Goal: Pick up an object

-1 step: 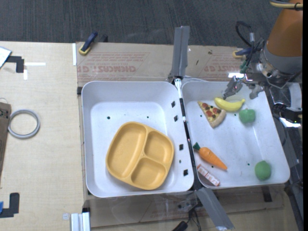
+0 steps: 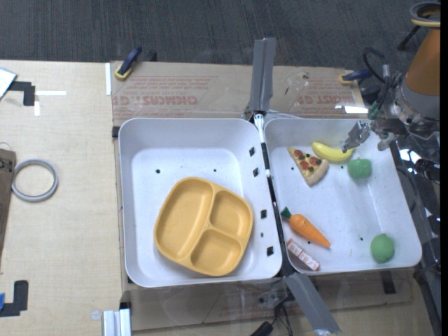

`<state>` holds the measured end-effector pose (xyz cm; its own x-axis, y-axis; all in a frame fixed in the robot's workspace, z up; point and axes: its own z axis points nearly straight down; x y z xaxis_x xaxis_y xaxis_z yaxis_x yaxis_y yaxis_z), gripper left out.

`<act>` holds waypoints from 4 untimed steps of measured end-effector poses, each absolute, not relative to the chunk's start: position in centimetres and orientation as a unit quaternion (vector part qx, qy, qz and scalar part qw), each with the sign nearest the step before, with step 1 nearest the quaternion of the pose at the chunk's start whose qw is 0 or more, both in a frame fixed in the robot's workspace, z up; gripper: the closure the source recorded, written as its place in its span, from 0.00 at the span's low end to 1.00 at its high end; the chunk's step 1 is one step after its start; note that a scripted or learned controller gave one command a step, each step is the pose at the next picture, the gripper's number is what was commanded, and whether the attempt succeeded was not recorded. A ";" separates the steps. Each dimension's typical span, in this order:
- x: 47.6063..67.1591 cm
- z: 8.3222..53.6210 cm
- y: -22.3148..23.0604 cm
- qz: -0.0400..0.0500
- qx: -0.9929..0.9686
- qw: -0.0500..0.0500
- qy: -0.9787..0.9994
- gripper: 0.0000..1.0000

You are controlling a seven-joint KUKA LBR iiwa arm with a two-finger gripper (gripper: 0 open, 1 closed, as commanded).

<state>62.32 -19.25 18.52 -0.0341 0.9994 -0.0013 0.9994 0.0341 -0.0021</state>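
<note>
Hovering right at the banana (image 2: 332,152), the gripper (image 2: 355,137) is sitting by its right tip, can't tell its state tbh. The banana's looking yellow and curved, lying crosswise, just right of the pizza slice (image 2: 309,165) in the right bin (image 2: 413,224).

Two white bins (image 2: 133,208) sit side by side on a pale worktop (image 2: 63,257) (a tape roll (image 2: 33,180) lies at left).

Tape roll (image 2: 32,180), blue clamps (image 2: 128,62).
</note>
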 end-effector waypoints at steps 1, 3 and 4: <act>56.9 16.3 -15.2 0.002 -0.823 0.002 -0.568 0.00; 62.1 26.8 -16.3 0.001 -0.689 -0.001 -0.724 1.00; 65.9 29.5 -11.5 0.000 -0.642 -0.001 -0.767 1.00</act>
